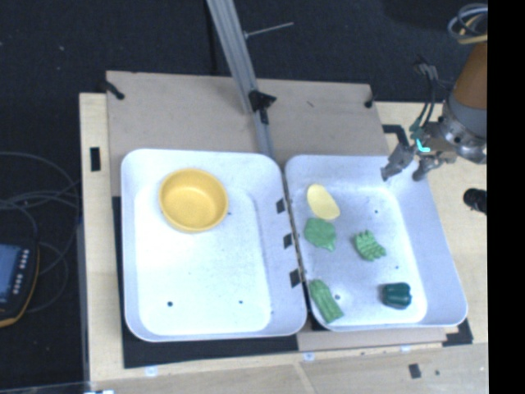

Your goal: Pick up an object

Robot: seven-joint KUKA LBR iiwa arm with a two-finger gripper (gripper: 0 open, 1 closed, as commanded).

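Two shallow white bins are sitting side by side on the bench. The left bin (148,302) is holding a yellow bowl (194,199), which is resting upright toward its 11 o'clock corner. The right bin (426,245) is holding five small things: a pale yellow piece (323,203) is lying toward 10 o'clock, a green leafy lump (321,234) is sitting just beside it at its 6 o'clock, a ridged light green piece (369,245) is lying near the bin's middle, a long green piece (326,300) is resting against the inner wall at 7 o'clock, and a dark green pepper-like object (395,295) is sitting toward 5 o'clock. The gripper (406,167) is hanging over the right bin's 1 o'clock corner, at the rim, with the grey arm and its orange band reaching in from 3 o'clock. Its two fingers are standing spread apart, pointing down and toward 8 o'clock, and nothing is showing between them. All five objects are lying well apart from the fingertips, the pale yellow piece being the nearest, off at the gripper's 8 o'clock. A slanted metal rail (238,64) is running from 12 o'clock down to the seam between the bins.
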